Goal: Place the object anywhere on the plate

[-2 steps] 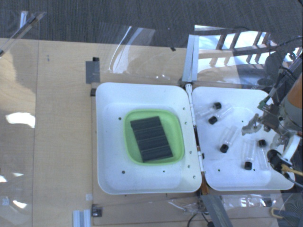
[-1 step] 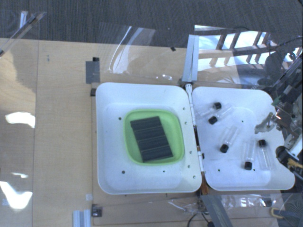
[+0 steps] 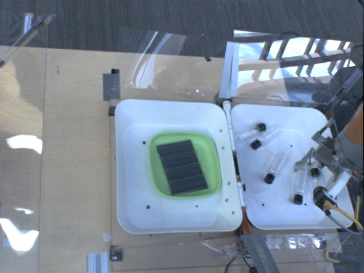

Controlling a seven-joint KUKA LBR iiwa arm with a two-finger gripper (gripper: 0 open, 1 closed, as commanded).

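Note:
A green square plate [image 3: 213,169] sits in the left white bin [image 3: 131,209]. A dark grey ridged block [image 3: 181,167] lies flat on the plate's middle, turned slightly askew. My gripper [image 3: 307,162] reaches in from the right edge and hovers low over the right side of the right bin [image 3: 284,218]. It is among clear tubes with black caps, and nothing shows in its grasp. One tube [image 3: 299,185] lies just below it, and a black cap [image 3: 314,172] sits right beside it.
Several clear tubes with black caps lie scattered in the right bin, such as one [image 3: 275,168] at its middle and another [image 3: 253,131] at its upper left. A yellow-tipped cable [image 3: 333,210] hangs off the arm near the bin's lower right corner. A metal divider [image 3: 229,73] stands behind the bins.

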